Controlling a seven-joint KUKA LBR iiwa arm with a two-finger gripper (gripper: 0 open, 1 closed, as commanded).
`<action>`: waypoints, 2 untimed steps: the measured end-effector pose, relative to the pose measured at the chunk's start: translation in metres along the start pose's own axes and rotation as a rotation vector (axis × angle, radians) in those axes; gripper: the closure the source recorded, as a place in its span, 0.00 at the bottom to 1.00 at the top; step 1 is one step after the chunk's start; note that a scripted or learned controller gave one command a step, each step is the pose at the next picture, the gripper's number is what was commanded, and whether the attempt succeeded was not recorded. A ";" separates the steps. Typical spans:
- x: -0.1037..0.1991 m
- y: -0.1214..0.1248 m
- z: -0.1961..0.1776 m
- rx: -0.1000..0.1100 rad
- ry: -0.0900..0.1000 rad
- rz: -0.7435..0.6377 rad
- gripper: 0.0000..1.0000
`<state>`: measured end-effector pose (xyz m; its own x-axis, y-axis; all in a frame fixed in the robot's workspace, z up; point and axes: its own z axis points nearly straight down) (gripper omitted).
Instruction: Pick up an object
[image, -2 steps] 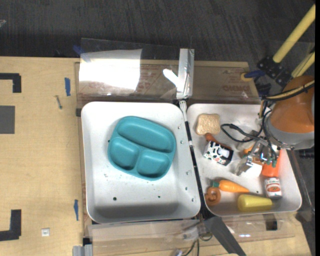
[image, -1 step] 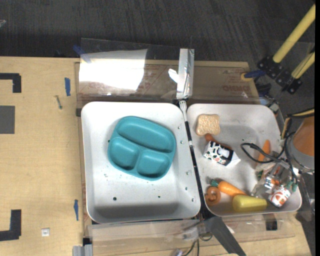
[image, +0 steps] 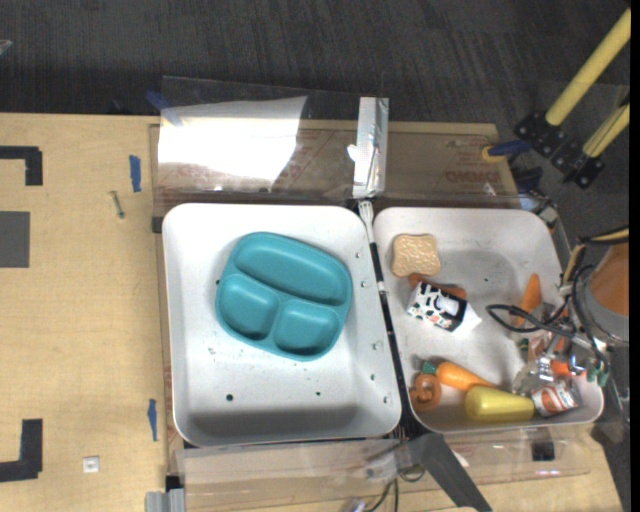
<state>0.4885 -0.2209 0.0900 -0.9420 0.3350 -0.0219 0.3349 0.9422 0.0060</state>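
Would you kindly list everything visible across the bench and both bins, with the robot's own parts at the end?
Bins: two, white, side by side on the bench.
Divided tray: one, teal, in the left bin.
Bread slice: one, tan, right bin, far-left corner.
Black-and-white toy: one, right bin, middle-left.
Carrot: one, orange, right bin, near side.
Yellow piece: one, beside the carrot, near edge.
Pincer: one, over the right bin's near-right corner.

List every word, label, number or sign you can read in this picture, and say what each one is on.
No text can be read.
Cardboard behind the right bin: faint reddish printing, too blurred to read.
Black-and-white toy: dark patches, no letters I can make out.
Small white tag on the bench: too small to read.
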 end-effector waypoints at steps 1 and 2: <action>-0.001 0.000 -0.009 0.002 -0.002 -0.001 1.00; -0.007 0.045 -0.093 0.005 0.013 0.037 1.00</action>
<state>0.5082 -0.1811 0.1839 -0.9290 0.3701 -0.0087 0.3701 0.9290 0.0020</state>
